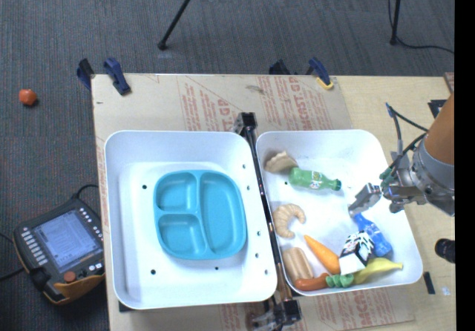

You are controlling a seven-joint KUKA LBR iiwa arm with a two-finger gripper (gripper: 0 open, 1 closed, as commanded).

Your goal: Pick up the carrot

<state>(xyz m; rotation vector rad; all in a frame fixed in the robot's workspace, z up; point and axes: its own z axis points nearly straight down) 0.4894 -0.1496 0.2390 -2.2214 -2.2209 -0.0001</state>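
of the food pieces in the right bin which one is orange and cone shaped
The carrot, lying between the croissant and the blue carton. It is plain orange and tapers to a point; the croissant is tan and curved, the banana yellow.

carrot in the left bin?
No, the carrot lies in the right bin, between the croissant and the banana.
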